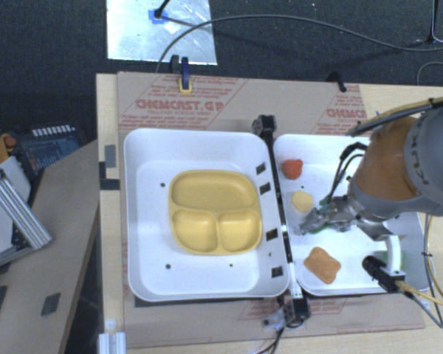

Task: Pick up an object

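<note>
The right bin [321,144] holds three small objects. A red round piece [292,168] lies near its back left. A pale yellow piece [302,200] sits below it, toward the bin's left wall. An orange-brown lump [322,264] rests near the front. My gripper [315,222] reaches in from the right and hangs low between the pale yellow piece and the orange-brown lump, just right of the divider. Nothing shows between its tips.
The left bin [144,161] carries a yellow three-compartment tray [210,211]. Black clips [266,125] line the divider between the bins. The grey arm with its orange band [387,164] covers the right bin's right half. Cardboard [207,98] lies under both bins.
</note>
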Controlling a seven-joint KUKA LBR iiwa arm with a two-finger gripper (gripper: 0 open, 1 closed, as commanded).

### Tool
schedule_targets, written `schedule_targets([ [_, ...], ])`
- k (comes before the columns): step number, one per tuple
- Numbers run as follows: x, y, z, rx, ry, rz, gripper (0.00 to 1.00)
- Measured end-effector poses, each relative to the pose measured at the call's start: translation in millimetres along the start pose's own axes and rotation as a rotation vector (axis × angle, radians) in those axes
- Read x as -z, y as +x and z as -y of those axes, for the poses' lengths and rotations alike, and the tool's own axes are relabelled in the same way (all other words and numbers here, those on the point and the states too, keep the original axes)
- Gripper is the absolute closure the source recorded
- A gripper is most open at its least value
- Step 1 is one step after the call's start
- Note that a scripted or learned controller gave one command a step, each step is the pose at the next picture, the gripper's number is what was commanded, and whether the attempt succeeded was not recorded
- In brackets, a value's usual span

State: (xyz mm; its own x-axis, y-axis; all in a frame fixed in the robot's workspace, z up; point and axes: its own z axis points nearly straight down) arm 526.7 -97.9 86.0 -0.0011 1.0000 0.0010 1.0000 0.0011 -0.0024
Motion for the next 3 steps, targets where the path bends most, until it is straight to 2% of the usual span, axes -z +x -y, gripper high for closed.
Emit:
schedule_targets([
  [1,13,0,-1,-0.001,-0.004,0.001,1.00],
  [3,138,3,-9,0.004,-0.011,0.003,1.00],
])
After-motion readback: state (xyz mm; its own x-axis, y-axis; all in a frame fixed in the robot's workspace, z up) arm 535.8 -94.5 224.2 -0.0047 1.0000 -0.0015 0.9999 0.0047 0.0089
